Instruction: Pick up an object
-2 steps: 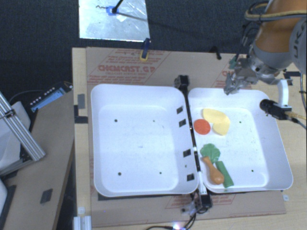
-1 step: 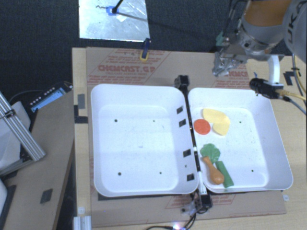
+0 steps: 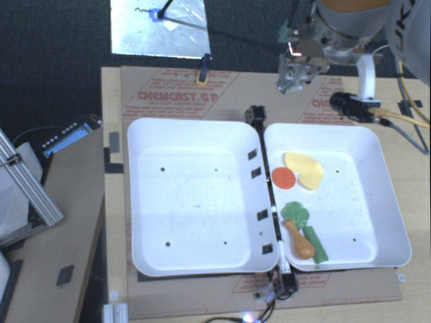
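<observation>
Cardboard-topped bench (image 3: pixel 222 93) carries two white bins side by side. Right bin (image 3: pixel 377 200) holds all candidates, bunched by divider: orange disc (image 3: pixel 283 177) touching yellow pieces (image 3: pixel 304 169), then green leafy piece (image 3: pixel 295 213), brown drumstick-shaped toy (image 3: pixel 299 240), green stick (image 3: pixel 315 243) nearer. Left bin (image 3: pixel 195 200) beside it. Gripper (image 3: pixel 294 79) hangs high beyond far rim, nothing between fingers; jaw gap cannot tell. Likely pre-descent staging.

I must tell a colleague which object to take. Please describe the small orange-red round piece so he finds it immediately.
Look in the right bin, near its left wall. The orange-red disc lies there, touching the yellow pieces. It is the only flat, round, red-orange thing; the green pieces lie lower.
</observation>
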Robot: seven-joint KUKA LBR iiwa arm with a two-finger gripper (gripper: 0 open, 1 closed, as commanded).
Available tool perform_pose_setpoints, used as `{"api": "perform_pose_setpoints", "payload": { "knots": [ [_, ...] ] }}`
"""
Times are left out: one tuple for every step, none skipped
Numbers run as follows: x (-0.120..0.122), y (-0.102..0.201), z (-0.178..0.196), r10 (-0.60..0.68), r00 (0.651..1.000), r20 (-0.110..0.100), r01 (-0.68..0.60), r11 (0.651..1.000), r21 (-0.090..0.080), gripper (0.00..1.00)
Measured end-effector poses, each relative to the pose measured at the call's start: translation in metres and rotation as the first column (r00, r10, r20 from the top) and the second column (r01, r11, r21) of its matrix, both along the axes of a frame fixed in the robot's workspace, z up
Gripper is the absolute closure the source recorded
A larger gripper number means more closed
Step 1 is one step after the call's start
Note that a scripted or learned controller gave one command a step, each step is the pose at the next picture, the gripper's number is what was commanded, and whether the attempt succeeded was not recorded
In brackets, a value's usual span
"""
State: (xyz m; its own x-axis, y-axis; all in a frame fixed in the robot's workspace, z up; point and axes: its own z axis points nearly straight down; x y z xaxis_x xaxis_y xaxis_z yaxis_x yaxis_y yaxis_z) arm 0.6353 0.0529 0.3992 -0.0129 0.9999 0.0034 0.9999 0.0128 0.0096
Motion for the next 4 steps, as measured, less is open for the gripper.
{"api": "perform_pose_setpoints", "payload": {
  "knots": [
    [0.007,0.06,0.026,-0.003,1.0,-0.004,0.003,1.0,-0.001,1.0],
    [-0.046,0.064,0.145,-0.005,1.0,0.005,0.005,1.0,0.001,1.0],
    [-0.029,0.007,0.136,-0.016,1.0,-0.007,0.016,1.0,-0.005,1.0],
    [0.012,-0.092,0.135,-0.019,1.0,-0.009,0.019,1.0,-0.008,1.0]
  ]
}}
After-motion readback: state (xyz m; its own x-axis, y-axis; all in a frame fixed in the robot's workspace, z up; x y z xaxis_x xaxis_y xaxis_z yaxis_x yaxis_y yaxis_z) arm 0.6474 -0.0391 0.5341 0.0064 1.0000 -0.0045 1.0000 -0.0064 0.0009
